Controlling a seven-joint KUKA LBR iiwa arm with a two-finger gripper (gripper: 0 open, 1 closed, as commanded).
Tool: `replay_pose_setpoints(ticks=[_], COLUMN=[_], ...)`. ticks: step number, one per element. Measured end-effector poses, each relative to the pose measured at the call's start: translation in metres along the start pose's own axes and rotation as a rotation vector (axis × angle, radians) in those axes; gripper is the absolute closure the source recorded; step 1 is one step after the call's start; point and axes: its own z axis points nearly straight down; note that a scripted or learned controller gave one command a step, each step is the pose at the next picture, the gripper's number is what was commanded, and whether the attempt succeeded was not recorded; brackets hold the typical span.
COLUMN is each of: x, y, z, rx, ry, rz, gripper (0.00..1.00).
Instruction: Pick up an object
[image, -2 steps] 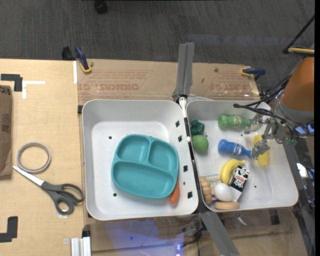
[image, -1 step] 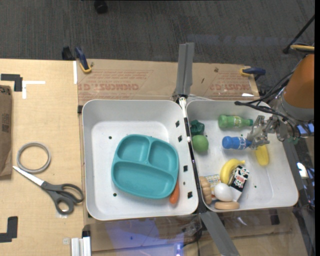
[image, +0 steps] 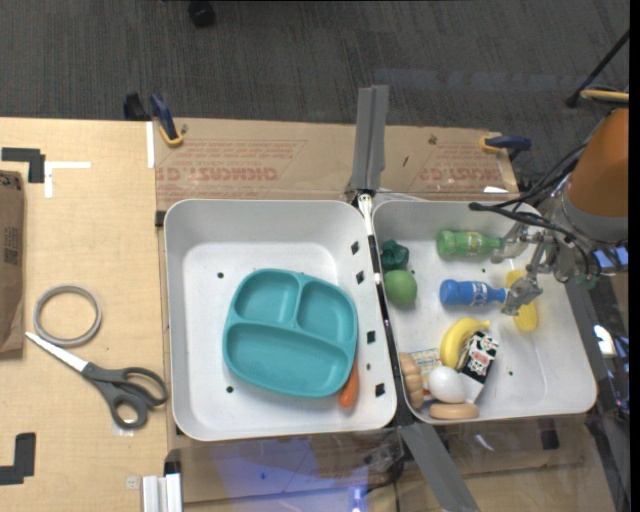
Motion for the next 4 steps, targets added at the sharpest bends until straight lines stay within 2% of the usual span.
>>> replay_pose_setpoints(ticks=[1, 2, 3, 4], x=[0.015, 0.013, 0.013, 0.011], y=[-0.001, -0.001, 0.000, 0.000], z=[0.022, 0.011, 0.011, 0.001], rx=[-0.004, -0.002, -0.002, -0.001], ry=[0.012, 0.007, 0.007, 0.002], rz=[0.092, 0.090, 0.090, 0.088], gripper=[0.00, 1.00, 0.00, 1.00])
